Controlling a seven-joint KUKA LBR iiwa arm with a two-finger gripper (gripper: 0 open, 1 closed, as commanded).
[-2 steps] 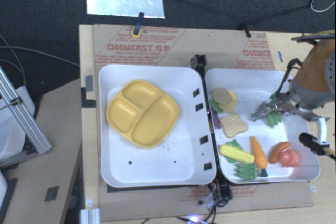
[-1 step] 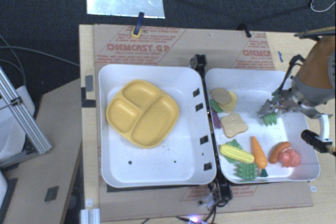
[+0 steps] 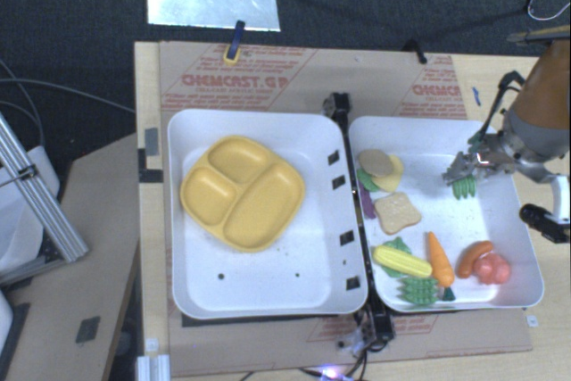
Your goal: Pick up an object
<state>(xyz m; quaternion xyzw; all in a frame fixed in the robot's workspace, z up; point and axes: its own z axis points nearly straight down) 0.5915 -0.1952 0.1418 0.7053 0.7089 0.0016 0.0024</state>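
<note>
The tool (image 3: 467,169) hangs over the upper right of the right-hand shallow white bin (image 3: 526,232), a small green ridged plastic piece (image 3: 463,186) right at its tips. Whether it grips that piece, or how far it's open, I cannot tell. The arm is cut off at the edge.

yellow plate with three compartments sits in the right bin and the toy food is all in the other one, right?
Not quite: the camera view shows the yellow three-compartment plastic plate in the left white bin. The toy food, such as the orange plastic carrot, lies in the right white bin.
</note>
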